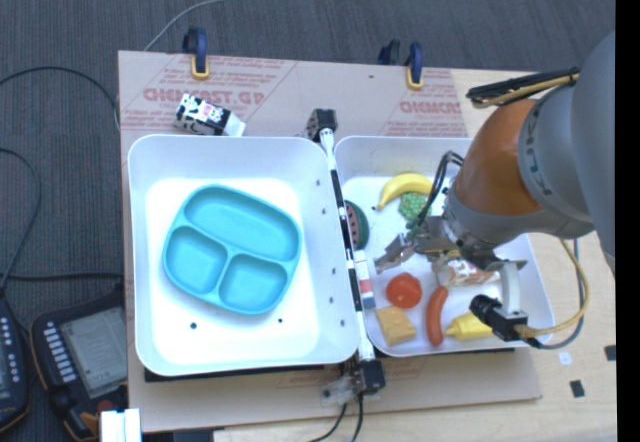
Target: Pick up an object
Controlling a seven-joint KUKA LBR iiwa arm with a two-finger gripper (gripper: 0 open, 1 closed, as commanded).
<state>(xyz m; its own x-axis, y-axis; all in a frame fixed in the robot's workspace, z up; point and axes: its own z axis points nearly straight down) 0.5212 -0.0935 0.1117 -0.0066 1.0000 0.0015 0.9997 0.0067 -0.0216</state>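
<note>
The jaws [392,252] are hovering released above the right bin [535,275]. The tomato [404,289], at their 5 o'clock, is likely light, rigid, smooth plastic; grip across its widest middle, as it may roll.

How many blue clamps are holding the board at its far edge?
2. One blue clamp sits at the far edge above the left white bin; the other above the right white bin. The arm may hide more.
</note>
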